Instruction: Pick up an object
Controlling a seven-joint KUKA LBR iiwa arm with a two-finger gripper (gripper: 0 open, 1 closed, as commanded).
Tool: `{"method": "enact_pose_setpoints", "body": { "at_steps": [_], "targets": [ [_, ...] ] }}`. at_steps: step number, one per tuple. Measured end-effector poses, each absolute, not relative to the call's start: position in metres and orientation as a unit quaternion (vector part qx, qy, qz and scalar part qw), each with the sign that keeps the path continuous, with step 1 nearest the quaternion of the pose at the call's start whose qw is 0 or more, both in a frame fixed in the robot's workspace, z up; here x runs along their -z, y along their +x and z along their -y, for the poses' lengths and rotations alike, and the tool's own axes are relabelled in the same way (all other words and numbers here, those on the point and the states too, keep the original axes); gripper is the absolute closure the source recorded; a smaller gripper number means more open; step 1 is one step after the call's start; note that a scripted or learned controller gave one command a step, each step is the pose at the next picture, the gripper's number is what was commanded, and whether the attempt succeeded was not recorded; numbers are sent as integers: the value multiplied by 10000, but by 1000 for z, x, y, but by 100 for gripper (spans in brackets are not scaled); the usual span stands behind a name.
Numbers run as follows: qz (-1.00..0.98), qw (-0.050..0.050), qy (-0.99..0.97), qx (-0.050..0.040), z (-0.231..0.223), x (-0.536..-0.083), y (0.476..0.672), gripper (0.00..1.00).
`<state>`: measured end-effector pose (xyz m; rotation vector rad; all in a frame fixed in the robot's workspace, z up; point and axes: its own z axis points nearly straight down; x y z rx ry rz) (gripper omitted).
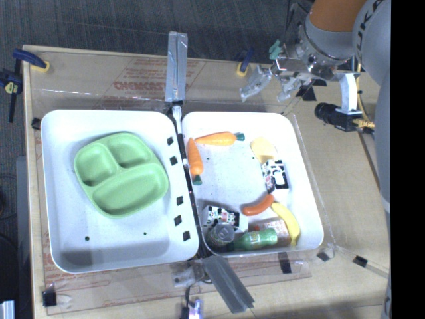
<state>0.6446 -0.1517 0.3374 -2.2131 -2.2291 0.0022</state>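
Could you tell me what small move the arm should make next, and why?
Probably bring the gripper toward the near side and down over the right bin. It hangs open above the bench beyond that bin's far rim, holding nothing, while the carrot lies just inside that rim.

My arm (362, 12) is grey with an orange band above the wrist, and my gripper (271, 85) is pale silver metal. Below it sit two white bins. The bin nearer my gripper (302, 158) holds two orange carrots (216, 138) with green tips, a pale yellow block (263, 149), a black-and-white patterned card (275, 175), an orange-red sausage (257, 205), a yellow banana (287, 219) and a green bottle (255, 239). The farther bin (60, 244) holds a light green divided plate (121, 173). The bench (345, 278) is tan.
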Motion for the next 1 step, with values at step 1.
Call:
{"method": "enact_pose_setpoints", "body": {
  "at_steps": [1],
  "targets": [
    [7062,20,-7080,-16,164,-223,560,0]
  ]
}}
